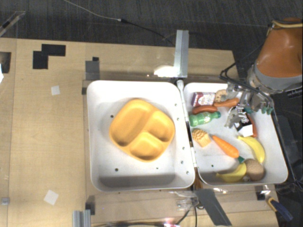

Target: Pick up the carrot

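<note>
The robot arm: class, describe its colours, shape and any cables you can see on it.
The arm is bulky and rounded, with a wide orange band above a grey section. Black cables loop beside it near the wrist. Its tool is a small cluster of silver-grey metal parts with small green bits on one side.

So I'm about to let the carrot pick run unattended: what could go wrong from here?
Crowding: the carrot lies tilted in the right bin, its tip close to the bread and its leafy end near the bananas, so closing fingers may well catch a neighbour.

Travel: the gripper sits above the carrot's spot in the camera view, near the green bottle and sausage; moving over could nudge them.
</note>
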`<state>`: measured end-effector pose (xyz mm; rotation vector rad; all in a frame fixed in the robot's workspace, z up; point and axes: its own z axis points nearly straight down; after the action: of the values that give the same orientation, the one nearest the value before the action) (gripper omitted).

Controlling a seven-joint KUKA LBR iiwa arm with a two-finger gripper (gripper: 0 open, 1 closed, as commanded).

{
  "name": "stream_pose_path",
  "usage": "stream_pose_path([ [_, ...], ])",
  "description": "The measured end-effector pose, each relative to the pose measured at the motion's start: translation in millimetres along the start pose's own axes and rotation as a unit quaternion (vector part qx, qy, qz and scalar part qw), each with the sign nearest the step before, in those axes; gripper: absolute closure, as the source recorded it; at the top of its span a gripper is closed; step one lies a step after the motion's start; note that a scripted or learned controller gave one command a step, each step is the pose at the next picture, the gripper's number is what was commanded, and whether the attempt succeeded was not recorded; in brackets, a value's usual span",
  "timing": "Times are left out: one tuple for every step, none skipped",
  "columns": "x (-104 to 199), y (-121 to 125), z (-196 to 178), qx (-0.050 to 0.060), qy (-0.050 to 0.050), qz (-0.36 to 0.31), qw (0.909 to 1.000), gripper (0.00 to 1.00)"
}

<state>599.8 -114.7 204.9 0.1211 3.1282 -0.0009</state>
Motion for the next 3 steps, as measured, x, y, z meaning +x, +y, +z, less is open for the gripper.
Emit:
stream_pose_path([
  [36.8, -3.1, 114.5, 0.0, -0.002, 0.0, 1.0, 0.0],
  [61.0, 21.0, 114.3, 0.0, -0.002, 0.005, 1.0, 0.0],
  [58.5, 22.2, 101.6, 0.0, -0.005, 0.002, 1.0, 1.0],
])
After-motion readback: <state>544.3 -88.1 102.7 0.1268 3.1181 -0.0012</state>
